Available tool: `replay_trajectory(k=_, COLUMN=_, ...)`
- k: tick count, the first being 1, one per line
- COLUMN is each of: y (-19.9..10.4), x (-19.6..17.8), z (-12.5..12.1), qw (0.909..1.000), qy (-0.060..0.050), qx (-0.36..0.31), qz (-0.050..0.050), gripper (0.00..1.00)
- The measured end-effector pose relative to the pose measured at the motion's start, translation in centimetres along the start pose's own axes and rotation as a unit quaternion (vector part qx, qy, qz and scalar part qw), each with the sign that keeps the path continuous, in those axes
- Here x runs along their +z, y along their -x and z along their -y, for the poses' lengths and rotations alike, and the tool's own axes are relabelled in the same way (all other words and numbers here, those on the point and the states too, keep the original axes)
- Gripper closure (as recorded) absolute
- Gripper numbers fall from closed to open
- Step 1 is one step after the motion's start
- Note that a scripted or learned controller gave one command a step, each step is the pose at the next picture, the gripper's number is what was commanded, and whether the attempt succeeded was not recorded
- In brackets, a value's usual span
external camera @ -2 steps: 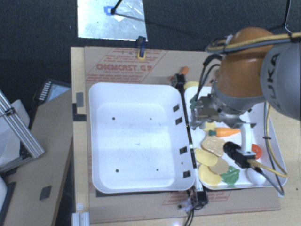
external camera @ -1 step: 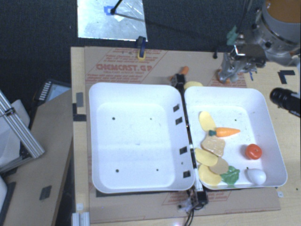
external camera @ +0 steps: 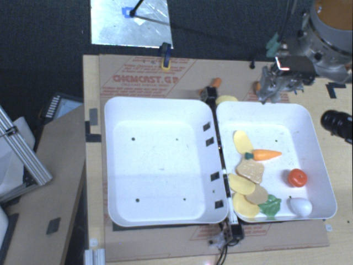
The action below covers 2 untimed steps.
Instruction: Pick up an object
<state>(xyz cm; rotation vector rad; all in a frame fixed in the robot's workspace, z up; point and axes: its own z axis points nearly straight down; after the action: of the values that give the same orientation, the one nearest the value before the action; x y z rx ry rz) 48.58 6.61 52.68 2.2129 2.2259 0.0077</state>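
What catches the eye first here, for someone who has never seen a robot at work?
The bright toy food heaped in the right bin: an orange carrot across the middle and a red tomato nearer the right wall. Above that bin's far edge hangs the robot's hand. The left bin is plain white.

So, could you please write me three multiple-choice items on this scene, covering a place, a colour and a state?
1. Where does the toy carrot lie?
A. the left bin
B. the right bin
C. the cardboard

2. What colour is the round tomato-like toy?
A. blue
B. red
C. black

3. Where does the tool stand?
A. above the right bin's far rim
B. down among the toys
C. over the left bin

Key: 1 B, the carrot lies among the toys in the right bin. 2 B, it is plainly red. 3 A, the tool hangs at the far rim, apart from the toys.
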Motion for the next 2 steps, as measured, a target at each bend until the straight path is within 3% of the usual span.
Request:
replay_trajectory(k=1, y=-6.6, x=18.6, z=0.2, qw=0.9999, qy=-0.010, qx=-0.001, qz=0.002, gripper=1.00)
replay_trajectory(k=2, y=-12.9, x=15.0, z=-0.1, qw=1.0000, qy=-0.001, qx=-0.002, qz=-0.001, gripper=1.00)
